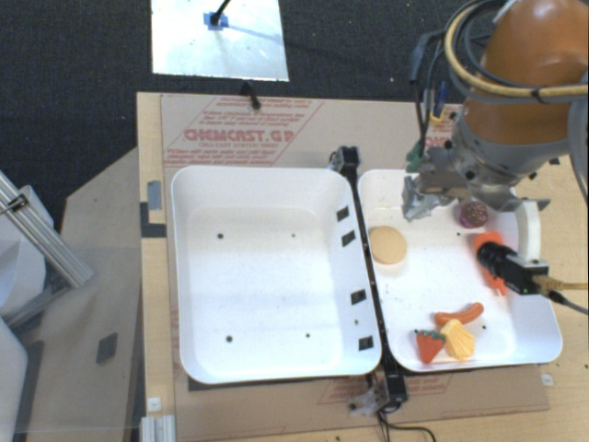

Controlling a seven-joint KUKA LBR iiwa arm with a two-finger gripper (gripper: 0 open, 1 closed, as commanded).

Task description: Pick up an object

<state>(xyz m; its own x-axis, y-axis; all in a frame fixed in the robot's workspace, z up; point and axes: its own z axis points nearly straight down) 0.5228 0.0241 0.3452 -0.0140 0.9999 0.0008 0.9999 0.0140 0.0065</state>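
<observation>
Several small objects lie in the right white bin (pixel 543 339); the nearest, a round tan disc (pixel 387 245), sits by its left wall. Your metal gripper (pixel 416 205) hovers near the bin's far left corner, just beyond the disc; I cannot tell its opening. You're at approach: next, centre over the disc and descend.

L bin (pixel 267 274) open – toys (pixel 448 332) crowd R bin (pixel 543 339).

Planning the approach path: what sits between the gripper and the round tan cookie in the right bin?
Camera view shows nothing: only bare white bin floor separates the gripper from the round tan cookie.
</observation>
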